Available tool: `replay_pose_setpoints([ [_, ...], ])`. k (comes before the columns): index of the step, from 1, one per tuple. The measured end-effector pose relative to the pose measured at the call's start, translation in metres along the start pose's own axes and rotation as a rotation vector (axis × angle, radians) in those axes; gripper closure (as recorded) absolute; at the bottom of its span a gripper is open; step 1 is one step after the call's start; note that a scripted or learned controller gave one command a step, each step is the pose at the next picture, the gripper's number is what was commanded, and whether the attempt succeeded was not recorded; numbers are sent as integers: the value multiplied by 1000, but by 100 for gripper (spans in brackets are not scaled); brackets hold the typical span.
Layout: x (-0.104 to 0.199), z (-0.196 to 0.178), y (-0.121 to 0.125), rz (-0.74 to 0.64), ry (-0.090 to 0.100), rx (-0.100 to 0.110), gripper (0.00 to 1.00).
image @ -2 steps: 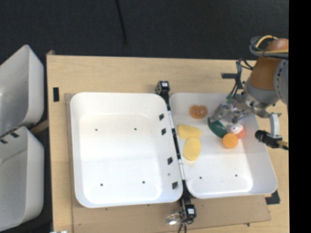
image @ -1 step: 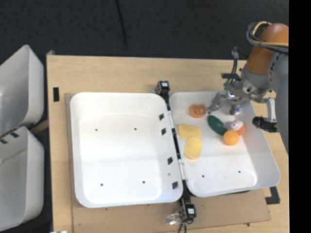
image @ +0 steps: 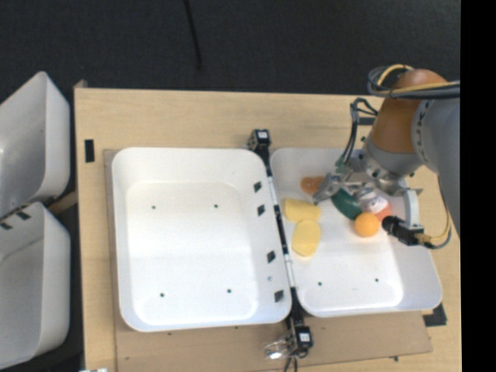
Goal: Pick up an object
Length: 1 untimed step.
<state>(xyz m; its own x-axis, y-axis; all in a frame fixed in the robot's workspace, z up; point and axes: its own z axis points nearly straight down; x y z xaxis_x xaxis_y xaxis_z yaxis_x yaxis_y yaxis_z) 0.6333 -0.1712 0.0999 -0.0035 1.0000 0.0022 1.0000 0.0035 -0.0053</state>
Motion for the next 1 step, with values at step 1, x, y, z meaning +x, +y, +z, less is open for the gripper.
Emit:
replay_pose_setpoints([
  [1,-35,0,26,5,2,6,0],
])
